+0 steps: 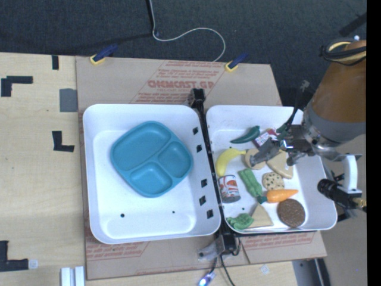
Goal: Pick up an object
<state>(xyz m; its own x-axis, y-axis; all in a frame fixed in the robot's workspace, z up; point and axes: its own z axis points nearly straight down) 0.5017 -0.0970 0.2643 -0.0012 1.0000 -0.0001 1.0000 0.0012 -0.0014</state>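
1. You have two white bins side by side; take the right bin (309, 219) as your landmark. The left bin (101, 177) beside it carries a blue divided plate (152, 158).
2. The toy food lies in the right bin: a banana (227, 158) near its left wall, a green pepper (245, 136) toward its far side, a small can (229, 187) below the banana, a green pickle-like piece (250, 182) at its middle, a cookie (272, 180) and a carrot (280, 195) just right of that, and a brown round patty (291, 212) near its front right corner.
3. The gripper (277, 143) hangs over the far middle of the right bin, the arm (339, 100) coming in across its right wall.
4. You cannot tell how far the fingers stand apart, nor whether anything is between them; a tan piece (264, 155) lies just beneath them.
5. Judged from here, that tan piece is the nearest candidate: it sits just toward the bin's front-left from the fingertips, its long axis slanting from near the banana up toward the gripper.
6. You would likely want the fingers set across that slant, not along it.
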